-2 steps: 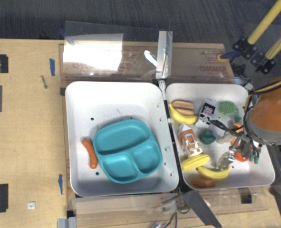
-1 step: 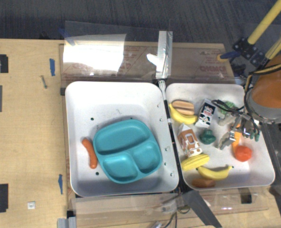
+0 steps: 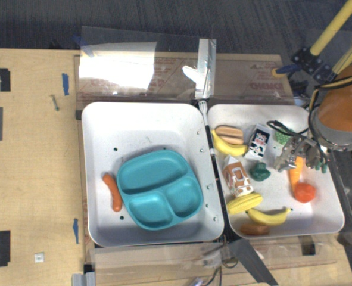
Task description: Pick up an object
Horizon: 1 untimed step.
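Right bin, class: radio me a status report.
Gripper low in right bin, above carrot. Nothing seen held. Tomato and green toy crowd close.

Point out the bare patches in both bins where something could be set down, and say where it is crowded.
Left bin: bare floor along the far wall behind the teal divided plate, and the near left corner beside the orange sausage. Right bin: a small patch right of the near banana, below the orange ball. Its middle, around the gripper, is crowded.
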### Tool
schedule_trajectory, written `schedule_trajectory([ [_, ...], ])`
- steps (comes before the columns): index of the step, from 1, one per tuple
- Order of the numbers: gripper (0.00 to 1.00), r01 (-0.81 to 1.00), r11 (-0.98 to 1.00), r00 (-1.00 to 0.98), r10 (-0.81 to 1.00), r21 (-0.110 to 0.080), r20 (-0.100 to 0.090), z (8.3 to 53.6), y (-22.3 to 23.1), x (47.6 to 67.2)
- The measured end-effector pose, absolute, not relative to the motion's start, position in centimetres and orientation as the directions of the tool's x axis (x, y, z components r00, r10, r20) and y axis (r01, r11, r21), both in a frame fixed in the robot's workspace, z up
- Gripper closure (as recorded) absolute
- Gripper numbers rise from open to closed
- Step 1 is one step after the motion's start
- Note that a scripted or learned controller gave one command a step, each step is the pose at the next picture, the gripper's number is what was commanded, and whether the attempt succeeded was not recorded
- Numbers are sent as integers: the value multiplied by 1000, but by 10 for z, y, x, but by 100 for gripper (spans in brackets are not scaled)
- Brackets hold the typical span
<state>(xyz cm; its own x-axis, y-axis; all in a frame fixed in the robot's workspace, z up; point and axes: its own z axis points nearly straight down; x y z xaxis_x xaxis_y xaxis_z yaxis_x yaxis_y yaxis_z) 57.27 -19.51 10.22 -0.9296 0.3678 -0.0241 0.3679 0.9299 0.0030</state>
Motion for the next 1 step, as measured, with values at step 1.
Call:
schedule_trajectory([
  [1,0,368,930,-930,368,3,-22,101,-195,572],
])
